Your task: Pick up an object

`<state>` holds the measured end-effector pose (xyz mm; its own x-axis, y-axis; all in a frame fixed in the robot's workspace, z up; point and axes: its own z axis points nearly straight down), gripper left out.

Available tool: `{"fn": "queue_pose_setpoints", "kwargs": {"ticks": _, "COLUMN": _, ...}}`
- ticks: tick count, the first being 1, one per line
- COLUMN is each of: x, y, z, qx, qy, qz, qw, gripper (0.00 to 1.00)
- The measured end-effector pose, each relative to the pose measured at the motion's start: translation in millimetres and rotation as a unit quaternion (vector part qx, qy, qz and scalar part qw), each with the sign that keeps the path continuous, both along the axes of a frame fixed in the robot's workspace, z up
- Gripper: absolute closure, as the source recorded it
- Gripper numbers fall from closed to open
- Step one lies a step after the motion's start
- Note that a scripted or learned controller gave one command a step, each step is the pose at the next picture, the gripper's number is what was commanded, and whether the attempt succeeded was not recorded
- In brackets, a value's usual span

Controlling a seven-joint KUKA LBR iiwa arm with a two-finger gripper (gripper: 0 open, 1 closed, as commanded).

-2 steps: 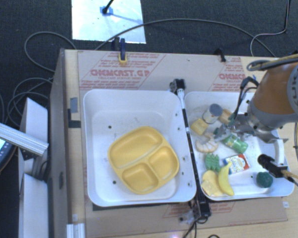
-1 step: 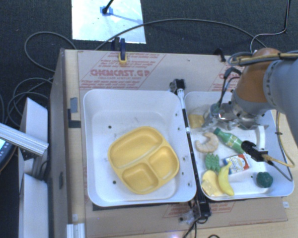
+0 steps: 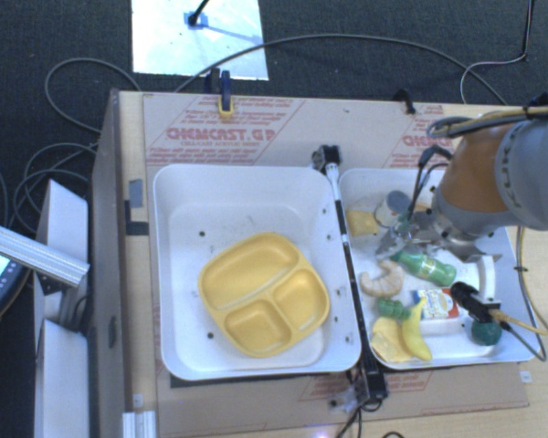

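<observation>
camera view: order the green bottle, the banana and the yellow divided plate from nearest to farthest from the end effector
1. Green bottle: right bin, just below the end effector.
2. Banana: right bin's near edge, farther down.
3. Yellow divided plate: left bin, across the divider, farthest.

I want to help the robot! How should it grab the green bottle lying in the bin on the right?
Probably from above, around the middle of the green bottle. It lies on its side, long and round, so fingers either side of its narrow width should close best. The croissant lies close to its left end, so the middle looks safer.
</observation>
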<state>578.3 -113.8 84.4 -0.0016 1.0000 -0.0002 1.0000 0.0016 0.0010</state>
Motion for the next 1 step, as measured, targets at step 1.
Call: {"fn": "queue_pose_setpoints", "kwargs": {"ticks": 1, "x": 1.0, "y": 0.0, "z": 10.9, "qx": -0.0001, "qy": -0.001, "qz": 0.000, "qw": 1.0000, "gripper": 1.00}}
